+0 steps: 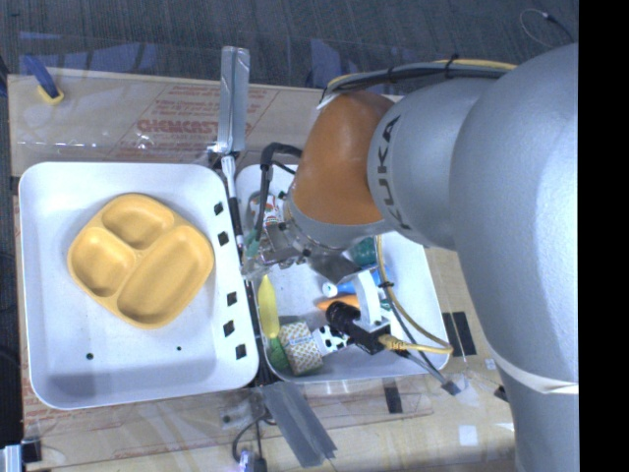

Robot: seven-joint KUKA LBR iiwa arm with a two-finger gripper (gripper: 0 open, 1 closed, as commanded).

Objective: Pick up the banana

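Banana point(266, 308) lay along the right bin's point(425, 281) left wall, just below the gripper point(263, 249). From my feed I could not tell the gripper's state.

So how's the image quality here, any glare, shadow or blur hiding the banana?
Camera view: lighting is even and soft; the left bin looks bright but not blown out. The arm looms large and slightly soft, shading the right bin. The banana stays visible, sharp enough, along that bin's left wall.
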